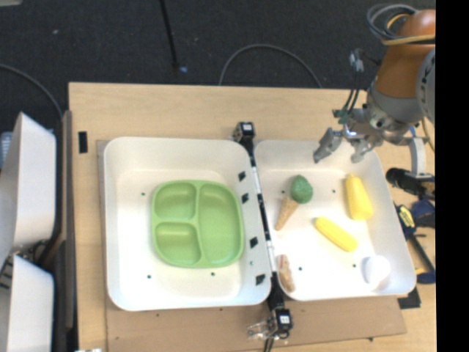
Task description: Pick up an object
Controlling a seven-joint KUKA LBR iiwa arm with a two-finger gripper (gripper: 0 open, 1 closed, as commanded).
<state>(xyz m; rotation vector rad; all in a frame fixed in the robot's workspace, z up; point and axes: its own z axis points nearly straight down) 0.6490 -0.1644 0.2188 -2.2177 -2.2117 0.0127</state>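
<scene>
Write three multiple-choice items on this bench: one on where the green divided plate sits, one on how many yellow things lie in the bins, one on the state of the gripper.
1. Where is the green divided plate?
A. In the left bin
B. In the right bin
C. On the bare bench

2. How many yellow things lie in the right bin?
A. One
B. Two
C. Four

3. What is the state of the gripper?
A. Shut on the ice cream cone
B. Shut on a yellow thing
C. Open, holding nothing

Answers:
1. A, the plate lies flat on the floor of the left bin.
2. B, one yellow thing lies near the right wall and another lies slanted below it.
3. C, its fingers stand apart over the bin's upper edge, and the ice cream cone lies apart from them.
</scene>
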